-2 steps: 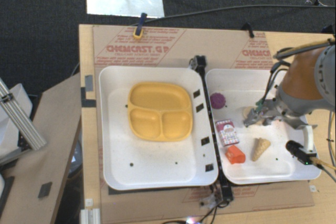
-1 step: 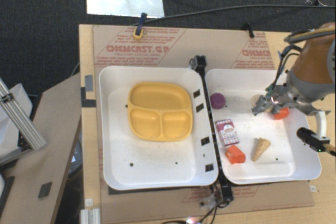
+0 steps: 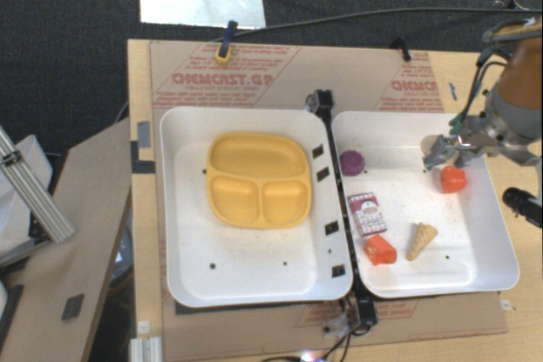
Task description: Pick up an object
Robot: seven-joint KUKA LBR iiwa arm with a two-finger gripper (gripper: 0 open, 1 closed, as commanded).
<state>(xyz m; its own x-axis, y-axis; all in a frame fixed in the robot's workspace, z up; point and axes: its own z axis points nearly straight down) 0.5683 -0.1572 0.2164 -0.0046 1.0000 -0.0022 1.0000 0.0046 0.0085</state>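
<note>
While the gripper (image 3: pixel 443 153) hangs near the right bin's (image 3: pixel 399 288) far right corner, its fingers are too blurred to tell how far open, with a small orange-red block (image 3: pixel 453 179) just below them. Nearby lie a purple ball (image 3: pixel 351 161), a red card (image 3: pixel 368 213), an orange piece (image 3: pixel 381 250) and a cone (image 3: pixel 421 240). A yellow tray (image 3: pixel 258 180) sits in the left bin (image 3: pixel 182 208).

Grey arm (image 3: pixel 517 110), orange band above wrist, thin black cables alongside, metallic silver hand (image 3: pixel 443 152).
</note>
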